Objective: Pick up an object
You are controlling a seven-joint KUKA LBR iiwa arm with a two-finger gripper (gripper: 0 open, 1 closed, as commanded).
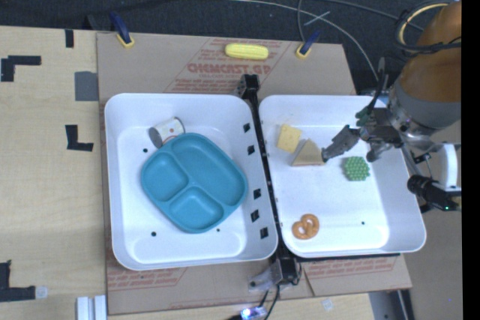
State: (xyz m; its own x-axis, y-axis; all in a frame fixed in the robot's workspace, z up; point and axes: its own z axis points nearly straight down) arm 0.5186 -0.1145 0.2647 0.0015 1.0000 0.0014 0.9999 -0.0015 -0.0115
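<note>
My claw (351, 148) over the right bin (397, 236), fingers spread and holding nothing, green ball (356, 168) just below it, tan wedge (307, 154) beside its left finger

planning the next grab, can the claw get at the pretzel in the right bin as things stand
Probably yes. The pretzel lies alone on the right bin's floor, apart from the green ball and tan wedge, with nothing over it. The claw hangs above that same bin.
</note>
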